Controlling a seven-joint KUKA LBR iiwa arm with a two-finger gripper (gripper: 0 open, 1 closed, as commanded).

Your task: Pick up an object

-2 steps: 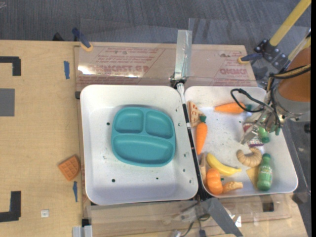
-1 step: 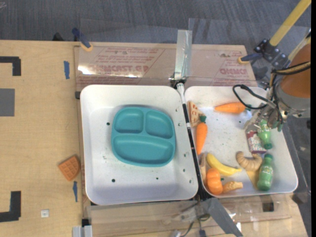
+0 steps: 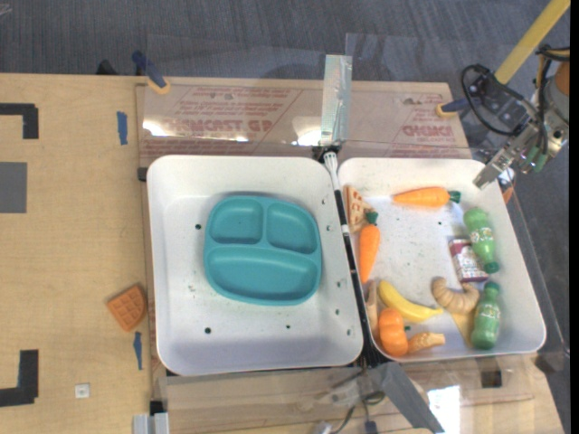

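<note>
Hovering off the right bin's (image 3: 534, 328) far corner, the hand (image 3: 507, 165) grips nothing I can see, its spread impossible to tell, while toy food like the carrot (image 3: 422, 197) lies loose inside, easy picking.

Quick count: two white bins (image 3: 172, 269). Left one has a single teal divided plate (image 3: 262, 249). Right one has two carrots (image 3: 422, 197), two green bottles (image 3: 479, 235), one banana (image 3: 407, 302), one small pumpkin (image 3: 393, 330), one can (image 3: 467, 259) and a pizza slice (image 3: 356, 204). One waffle (image 3: 128, 306) sits on the bench (image 3: 63, 269), lower left.
</note>
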